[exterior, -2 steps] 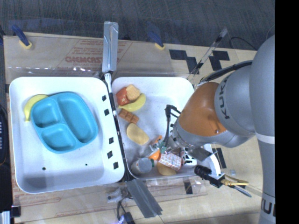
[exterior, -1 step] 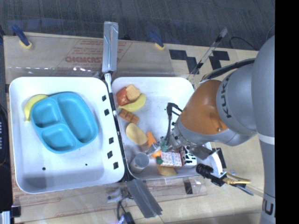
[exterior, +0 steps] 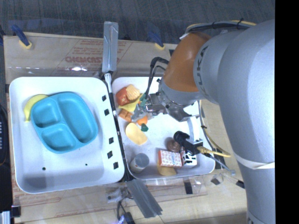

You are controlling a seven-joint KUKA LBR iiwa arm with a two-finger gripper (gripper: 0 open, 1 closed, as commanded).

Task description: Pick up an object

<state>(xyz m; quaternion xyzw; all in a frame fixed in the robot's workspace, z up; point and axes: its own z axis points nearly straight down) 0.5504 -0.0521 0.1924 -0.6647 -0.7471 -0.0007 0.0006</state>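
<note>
My gripper point(exterior: 145, 105) hangs low over the upper left part of the right bin point(exterior: 198, 169). It sits right by a cluster of toy food: a red and orange piece point(exterior: 124, 96), a tan piece point(exterior: 133, 91), a yellow piece point(exterior: 129, 107) and a small orange carrot with a green top point(exterior: 142, 122). Whether anything sits inside the gripper is hidden by its body. Nearer the front lie a pale yellow disc point(exterior: 135, 134), a grey cup point(exterior: 139, 162), an orange and white box point(exterior: 169, 158) and a brown piece point(exterior: 174, 146).
The left bin point(exterior: 28, 171) holds a blue divided tray point(exterior: 65, 120) with a yellow banana point(exterior: 32, 104) poking out from under its left edge. A grey divider point(exterior: 110, 45) stands between the bins at the back. The arm covers the right bin's right side.
</note>
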